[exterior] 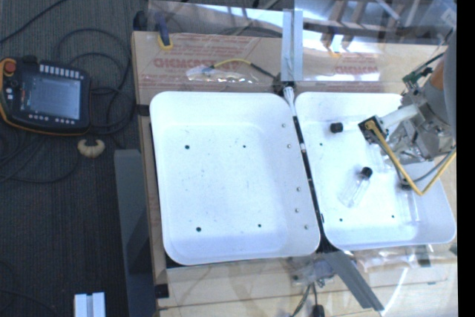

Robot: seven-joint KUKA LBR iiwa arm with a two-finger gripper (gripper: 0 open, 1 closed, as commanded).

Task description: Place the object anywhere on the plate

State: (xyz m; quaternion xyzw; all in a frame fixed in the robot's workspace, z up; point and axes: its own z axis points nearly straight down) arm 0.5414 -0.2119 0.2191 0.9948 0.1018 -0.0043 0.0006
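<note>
Red print on the cardboard (208, 59) behind the bins is too blurred for me to read. The vial (356, 187) lies mid right bin (438, 230), with a black bit (336, 128) near the back edge. The gripper (414, 141) hangs over the right edge, cluttered; I can't tell its state.

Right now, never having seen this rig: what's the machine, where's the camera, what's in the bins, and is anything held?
There is one camera, fixed above the bench and looking down at a slant. The bench carries two shallow white bins, a left bin and a right bin. The grey machine entering from the right is a robot arm, and its gripper is over the right bin's right side. In that bin lie a clear vial with a black cap and a small black object, apart from each other. Both rest on the bin floor, so neither is held.
</note>
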